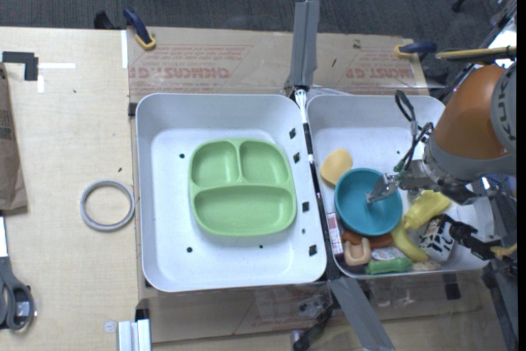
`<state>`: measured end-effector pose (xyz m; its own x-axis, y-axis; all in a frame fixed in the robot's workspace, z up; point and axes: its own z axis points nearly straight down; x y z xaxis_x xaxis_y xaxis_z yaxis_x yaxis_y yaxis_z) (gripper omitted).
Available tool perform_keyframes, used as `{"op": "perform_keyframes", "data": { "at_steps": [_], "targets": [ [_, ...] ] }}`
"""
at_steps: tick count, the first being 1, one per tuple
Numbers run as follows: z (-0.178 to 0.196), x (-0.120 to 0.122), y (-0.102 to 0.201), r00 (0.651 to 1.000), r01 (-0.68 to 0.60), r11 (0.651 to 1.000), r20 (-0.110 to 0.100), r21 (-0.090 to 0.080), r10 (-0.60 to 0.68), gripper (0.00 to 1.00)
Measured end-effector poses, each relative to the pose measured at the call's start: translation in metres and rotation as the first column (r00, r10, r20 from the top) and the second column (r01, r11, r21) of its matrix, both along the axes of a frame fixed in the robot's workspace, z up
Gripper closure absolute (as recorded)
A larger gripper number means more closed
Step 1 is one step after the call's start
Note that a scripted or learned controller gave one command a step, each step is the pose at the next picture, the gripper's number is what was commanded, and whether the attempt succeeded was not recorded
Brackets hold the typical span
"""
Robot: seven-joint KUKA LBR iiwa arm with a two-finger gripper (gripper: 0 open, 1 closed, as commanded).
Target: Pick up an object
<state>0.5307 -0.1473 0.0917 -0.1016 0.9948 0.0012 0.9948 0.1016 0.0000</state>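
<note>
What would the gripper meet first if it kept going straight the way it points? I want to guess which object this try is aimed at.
Most likely the blue bowl: the gripper points down and left over its inside. Depth is unclear from this slanted view, so contact can't be judged.

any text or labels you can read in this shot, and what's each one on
"CHEMICAL GE...", red print, seen upside down and mirrored, partly legible: on the cardboard sheet behind the left bin.
A second red print of the same kind on the cardboard behind the right bin: too blurred to read.
Packet label by the blue bowl: too small to read.
</note>
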Motion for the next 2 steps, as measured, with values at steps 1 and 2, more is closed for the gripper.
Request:
{"op": "perform_keyframes", "data": {
  "at_steps": [1,2],
  "targets": [
    [0.075,0.023,-0.012,1.000,-0.024,1.000,0.000,-0.002,0.024,0.00],
    [0.005,-0.037,0.000,0.994,-0.108,0.994,-0.002,0.000,0.108,0.00]
  ]
}}
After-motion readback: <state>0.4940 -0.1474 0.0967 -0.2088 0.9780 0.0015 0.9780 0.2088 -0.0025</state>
